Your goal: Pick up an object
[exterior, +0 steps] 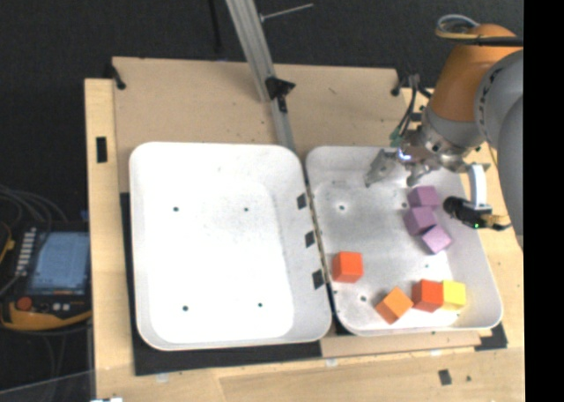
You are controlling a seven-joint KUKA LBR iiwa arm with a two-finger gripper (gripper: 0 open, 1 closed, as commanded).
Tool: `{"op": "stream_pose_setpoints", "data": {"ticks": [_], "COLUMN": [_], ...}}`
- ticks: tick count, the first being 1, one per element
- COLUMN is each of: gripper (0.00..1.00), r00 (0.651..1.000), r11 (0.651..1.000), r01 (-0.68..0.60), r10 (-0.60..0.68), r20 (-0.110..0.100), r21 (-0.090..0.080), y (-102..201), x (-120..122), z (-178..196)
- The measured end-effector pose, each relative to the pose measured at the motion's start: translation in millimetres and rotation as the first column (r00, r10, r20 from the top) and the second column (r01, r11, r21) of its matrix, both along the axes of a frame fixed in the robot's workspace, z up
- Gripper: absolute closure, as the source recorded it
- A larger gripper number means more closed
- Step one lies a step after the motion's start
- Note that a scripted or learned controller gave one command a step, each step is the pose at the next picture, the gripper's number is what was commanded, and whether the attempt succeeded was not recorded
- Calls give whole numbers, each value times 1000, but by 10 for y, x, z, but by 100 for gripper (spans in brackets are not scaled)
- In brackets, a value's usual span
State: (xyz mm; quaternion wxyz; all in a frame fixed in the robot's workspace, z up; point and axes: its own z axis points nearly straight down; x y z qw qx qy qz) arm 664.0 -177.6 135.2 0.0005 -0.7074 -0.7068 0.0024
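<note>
My gripper (pixel 394 165) hangs over the right bin (pixel 352 167) near its 12 o'clock edge, fingers spread apart and holding nothing. Just off it toward 4 o'clock sit three purple blocks (pixel 424 212) in a tight cluster, touching one another. Nearer the bin's 6 o'clock rim lie an orange cube (pixel 348 265), a second orange block (pixel 396 303), a red block (pixel 428 294) and a yellow block (pixel 454 293). They look light, stiff and plain-sided, probably foam or wood. I'd favour the lone orange cube, pinching two opposite flat faces.
</note>
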Motion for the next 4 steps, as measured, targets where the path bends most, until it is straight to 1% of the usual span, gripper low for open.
{"op": "stream_pose_setpoints", "data": {"ticks": [1, 2, 3, 4], "gripper": [0, 100, 100, 100], "r00": [1000, 1000, 1000, 1000], "r11": [1000, 1000, 1000, 1000], "r01": [0, 0, 1, -3], "r10": [0, 0, -1, 3], "r20": [2, 10, 12, 11], "r21": [0, -2, 1, 1], "y": [-12, -21, -66, -89], "x": [-4, 18, -52, -11], "z": [-395, -249, 344, 793]}}
